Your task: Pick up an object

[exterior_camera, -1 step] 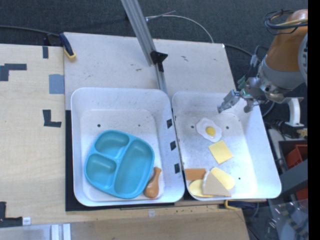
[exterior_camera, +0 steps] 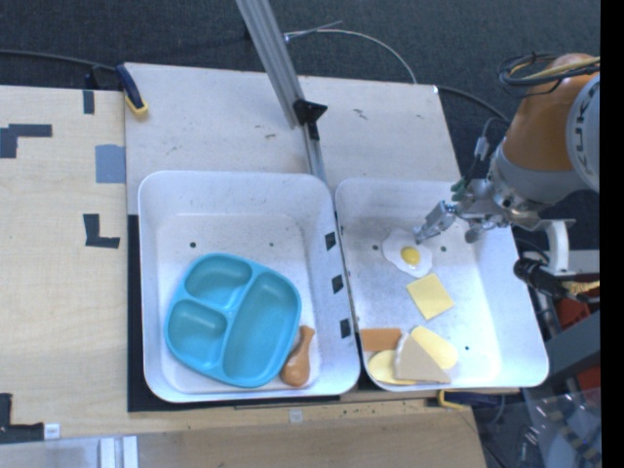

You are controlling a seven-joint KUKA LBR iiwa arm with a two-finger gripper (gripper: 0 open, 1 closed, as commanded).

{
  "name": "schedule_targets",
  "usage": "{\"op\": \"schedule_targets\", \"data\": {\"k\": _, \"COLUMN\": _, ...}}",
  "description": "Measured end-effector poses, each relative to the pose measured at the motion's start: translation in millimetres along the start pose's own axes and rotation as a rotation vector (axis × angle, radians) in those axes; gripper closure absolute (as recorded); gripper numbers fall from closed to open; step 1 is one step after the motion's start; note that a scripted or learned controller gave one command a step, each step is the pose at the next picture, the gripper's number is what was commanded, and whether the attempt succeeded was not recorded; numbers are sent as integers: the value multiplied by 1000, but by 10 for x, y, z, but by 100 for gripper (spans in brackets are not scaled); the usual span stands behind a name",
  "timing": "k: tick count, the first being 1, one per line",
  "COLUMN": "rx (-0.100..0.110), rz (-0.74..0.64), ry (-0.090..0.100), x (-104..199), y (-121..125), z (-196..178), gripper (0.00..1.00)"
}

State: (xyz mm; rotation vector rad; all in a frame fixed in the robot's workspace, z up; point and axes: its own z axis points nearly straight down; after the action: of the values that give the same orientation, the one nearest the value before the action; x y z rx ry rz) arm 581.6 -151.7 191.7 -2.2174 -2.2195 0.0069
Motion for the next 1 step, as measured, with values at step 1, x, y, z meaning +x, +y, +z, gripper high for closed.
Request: {"op": "schedule_targets", "data": {"k": 1, "rx": 1, "rz": 0, "ry": 1, "x": 69, "y": -156, "z": 414, "gripper": 0}}
